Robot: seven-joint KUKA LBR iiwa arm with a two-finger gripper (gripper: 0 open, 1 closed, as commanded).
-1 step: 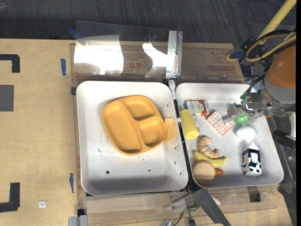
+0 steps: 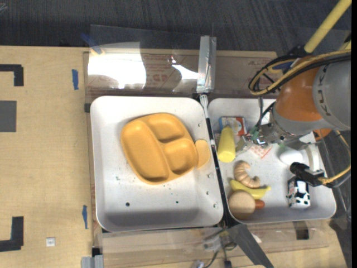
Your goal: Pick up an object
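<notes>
Near edge of right bin (image 2: 329, 208): we are seeing round tan ball-like object (image 2: 242, 204), yellow banana (image 2: 252, 190) just behind and touching, small red piece (image 2: 260, 204) beside them. Black-and-white cow toy (image 2: 300, 194) standing near right wall. Shrimp-like toy (image 2: 244, 172) lying mid-bin. Yellow bottle (image 2: 226, 144) resting farther back by left wall. End effector (image 2: 262, 135) hovering over bin's rear (we cannot tell its state). Left bin (image 2: 106, 172) carrying orange divided tray (image 2: 159, 147). Worktop (image 2: 39, 161) stretching left.
</notes>
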